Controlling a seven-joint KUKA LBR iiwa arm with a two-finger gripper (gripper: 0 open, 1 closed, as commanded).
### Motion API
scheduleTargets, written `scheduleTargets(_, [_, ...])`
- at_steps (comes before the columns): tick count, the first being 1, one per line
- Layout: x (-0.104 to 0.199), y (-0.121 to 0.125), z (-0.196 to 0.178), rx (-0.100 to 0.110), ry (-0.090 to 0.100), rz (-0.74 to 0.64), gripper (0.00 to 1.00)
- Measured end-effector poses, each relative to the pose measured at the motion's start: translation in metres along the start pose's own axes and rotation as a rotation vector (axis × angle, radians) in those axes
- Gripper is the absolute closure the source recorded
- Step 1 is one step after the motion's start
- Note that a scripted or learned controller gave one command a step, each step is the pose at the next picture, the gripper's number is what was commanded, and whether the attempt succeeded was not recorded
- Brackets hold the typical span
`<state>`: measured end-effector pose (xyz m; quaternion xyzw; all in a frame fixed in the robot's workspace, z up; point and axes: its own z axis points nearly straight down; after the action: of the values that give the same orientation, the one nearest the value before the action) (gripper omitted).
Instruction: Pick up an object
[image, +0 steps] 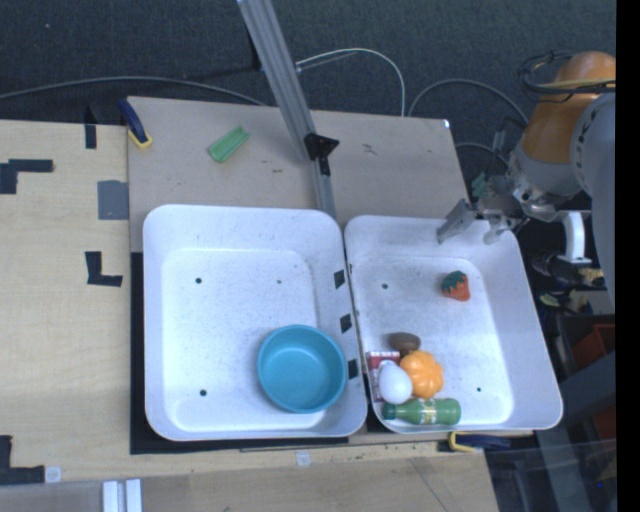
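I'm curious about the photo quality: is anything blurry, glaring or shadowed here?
Camera view: lighting is soft and even; the white bins look bright without harsh glare; small items like the strawberry look slightly soft; the blue bowl casts only a faint shadow.

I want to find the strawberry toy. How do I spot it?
Look in the right bin. The strawberry lies alone in its upper part, near the gripper. It is small and red with a green top, apart from the cluster at the bottom.
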<state>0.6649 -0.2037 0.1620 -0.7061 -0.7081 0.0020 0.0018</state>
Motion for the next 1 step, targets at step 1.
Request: scheduleTargets(1, [0.0079, -0.0081, 0.0585, 0.002, 0.001, 0.001, 0.0])
